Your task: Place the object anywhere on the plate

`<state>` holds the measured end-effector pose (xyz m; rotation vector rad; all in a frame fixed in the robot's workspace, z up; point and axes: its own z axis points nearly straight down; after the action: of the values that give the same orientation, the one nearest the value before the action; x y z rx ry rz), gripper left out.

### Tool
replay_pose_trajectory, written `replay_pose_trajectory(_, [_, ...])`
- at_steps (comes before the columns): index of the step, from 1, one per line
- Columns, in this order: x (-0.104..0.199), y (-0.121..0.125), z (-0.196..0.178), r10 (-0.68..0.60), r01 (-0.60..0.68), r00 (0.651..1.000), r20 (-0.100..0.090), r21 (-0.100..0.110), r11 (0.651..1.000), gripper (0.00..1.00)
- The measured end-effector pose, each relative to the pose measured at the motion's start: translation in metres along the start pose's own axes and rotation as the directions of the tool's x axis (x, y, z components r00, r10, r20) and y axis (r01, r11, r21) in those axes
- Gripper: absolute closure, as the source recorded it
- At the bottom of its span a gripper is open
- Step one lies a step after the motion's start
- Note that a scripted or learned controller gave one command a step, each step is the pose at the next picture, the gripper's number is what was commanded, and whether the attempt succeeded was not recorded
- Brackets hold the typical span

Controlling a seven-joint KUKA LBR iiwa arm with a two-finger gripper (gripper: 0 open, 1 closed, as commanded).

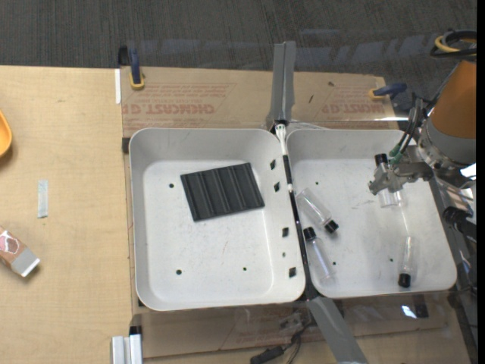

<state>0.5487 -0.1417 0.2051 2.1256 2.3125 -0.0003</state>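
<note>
A dark ribbed rectangular plate (222, 190) lies flat in the left bin (151, 279), slightly turned. Three clear plastic tubes with black caps lie in the right bin (356, 279): one (317, 209) near its left wall, a second (319, 255) just below it, and a third (407, 262) at the front right. My gripper (388, 186) hangs over the right bin's upper right part, reaching in from the right. Something clear and glassy (391, 199) shows right under its tip; whether it is held is not discernible.
A raised divider (292, 203) with black clips separates the two bins. The wooden bench at the left carries a small grey strip (42, 199) and a wrapped item (17, 253). Clamps (135, 73) sit on the cardboard behind the bins.
</note>
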Motion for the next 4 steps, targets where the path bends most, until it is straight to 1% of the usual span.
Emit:
replay_pose_trajectory(1, [0.103, 0.001, -0.075, 0.411, -0.411, 0.911, 0.003, 0.002, 0.911, 1.0])
replay_pose_trajectory(2, [0.184, 0.066, -0.056, 0.409, -0.409, 0.912, 0.004, 0.004, 0.912, 1.0])
replay_pose_trajectory(3, [0.271, 0.026, -0.058, 0.497, -0.497, 0.867, 0.005, 0.004, 0.867, 1.0])
replay_pose_trajectory(4, [0.325, -0.045, -0.043, 0.513, -0.513, 0.858, 0.005, 0.004, 0.858, 1.0])
